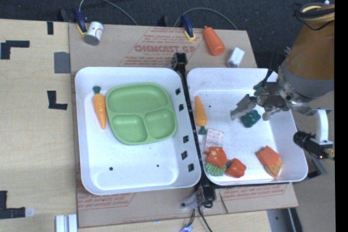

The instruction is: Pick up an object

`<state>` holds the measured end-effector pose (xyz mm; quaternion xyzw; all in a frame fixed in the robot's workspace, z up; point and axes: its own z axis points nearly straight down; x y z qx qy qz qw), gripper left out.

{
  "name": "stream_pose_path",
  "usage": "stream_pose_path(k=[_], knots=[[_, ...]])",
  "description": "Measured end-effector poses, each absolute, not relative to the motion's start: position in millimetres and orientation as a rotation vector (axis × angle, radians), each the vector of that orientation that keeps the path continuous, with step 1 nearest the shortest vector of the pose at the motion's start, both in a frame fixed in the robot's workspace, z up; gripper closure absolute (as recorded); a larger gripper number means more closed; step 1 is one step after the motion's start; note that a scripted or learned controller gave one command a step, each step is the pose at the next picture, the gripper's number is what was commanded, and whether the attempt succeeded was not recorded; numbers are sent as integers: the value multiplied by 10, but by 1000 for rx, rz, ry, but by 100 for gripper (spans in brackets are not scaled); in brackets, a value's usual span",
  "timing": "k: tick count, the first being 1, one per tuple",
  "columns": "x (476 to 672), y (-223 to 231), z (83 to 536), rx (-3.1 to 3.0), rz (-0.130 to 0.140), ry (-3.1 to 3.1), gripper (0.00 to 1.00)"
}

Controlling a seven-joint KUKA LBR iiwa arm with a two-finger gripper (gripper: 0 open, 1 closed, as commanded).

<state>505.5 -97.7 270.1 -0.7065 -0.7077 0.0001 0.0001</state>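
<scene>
the grey two-finger gripper (253, 111) is seen spread wide over the right shallow white bin (228, 82), nothing held between its fingers. a small dark green object (250, 119) is found just beside the fingertips, on the bin floor.

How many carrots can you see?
2. One carrot lies in the left bin, just left of the green plate. The other carrot lies in the right bin, along its left wall. Another could be hidden under the arm.
</scene>
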Motion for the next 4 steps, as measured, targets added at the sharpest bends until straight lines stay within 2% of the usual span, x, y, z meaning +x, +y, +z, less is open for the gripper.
stream_pose_path(k=[1, 2, 3, 4], knots=[[5737, -1617, 2194, -2221, 3, -2221, 0], [5824, -2051, 872, -2224, -1, -2225, 0], [5830, -2054, 973, -2225, -2, -2228, 100], [6579, -1396, 1224, -2219, -1, -2224, 100]])
